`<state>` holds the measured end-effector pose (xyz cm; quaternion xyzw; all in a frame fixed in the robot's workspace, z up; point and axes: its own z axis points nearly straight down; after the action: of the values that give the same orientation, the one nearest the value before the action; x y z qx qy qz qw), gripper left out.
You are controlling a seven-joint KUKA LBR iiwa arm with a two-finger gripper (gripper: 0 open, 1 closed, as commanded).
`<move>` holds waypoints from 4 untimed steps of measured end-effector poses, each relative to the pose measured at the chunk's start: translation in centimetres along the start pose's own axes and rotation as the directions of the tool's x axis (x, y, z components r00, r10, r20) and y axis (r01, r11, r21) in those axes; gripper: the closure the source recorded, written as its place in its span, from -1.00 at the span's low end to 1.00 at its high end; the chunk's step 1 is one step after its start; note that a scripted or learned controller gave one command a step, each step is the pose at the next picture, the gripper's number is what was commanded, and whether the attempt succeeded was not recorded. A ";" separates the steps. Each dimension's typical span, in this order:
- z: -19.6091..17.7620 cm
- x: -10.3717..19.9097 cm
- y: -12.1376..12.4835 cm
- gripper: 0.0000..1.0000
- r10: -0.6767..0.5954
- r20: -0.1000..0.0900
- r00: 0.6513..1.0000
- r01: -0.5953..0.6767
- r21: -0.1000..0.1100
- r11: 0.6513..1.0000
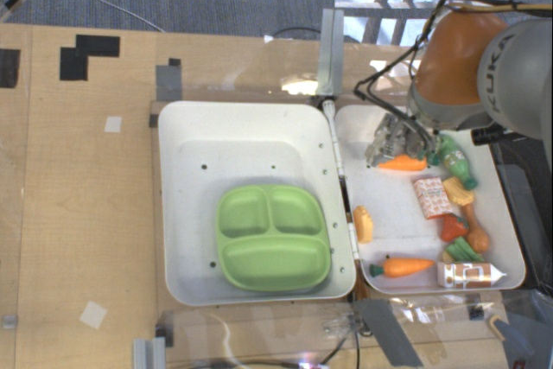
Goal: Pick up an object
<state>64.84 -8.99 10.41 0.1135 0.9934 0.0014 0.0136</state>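
I have the gripper (390,144) down in the right bin (393,216), far end, touching or just above a carrot (404,163); can't tell if it has closed on it. Looks like the grasp step. Next I need a firm close on the carrot, then a straight lift.

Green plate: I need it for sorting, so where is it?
The green plate lies in the left bin, toward its front right corner, beside the divider to the right bin.
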 end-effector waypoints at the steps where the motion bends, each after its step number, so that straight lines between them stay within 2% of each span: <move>1: -15.1 -1.0 2.3 1.00 0.073 -0.001 0.997 -0.073 0.001 0.997; 2: -15.7 -1.0 2.4 1.00 0.069 -0.002 0.998 -0.069 0.001 0.998; 4: -18.4 -1.4 2.8 1.00 0.059 0.020 0.998 -0.059 -0.004 0.998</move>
<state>66.33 -6.60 28.84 0.1426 0.9895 0.0022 0.0237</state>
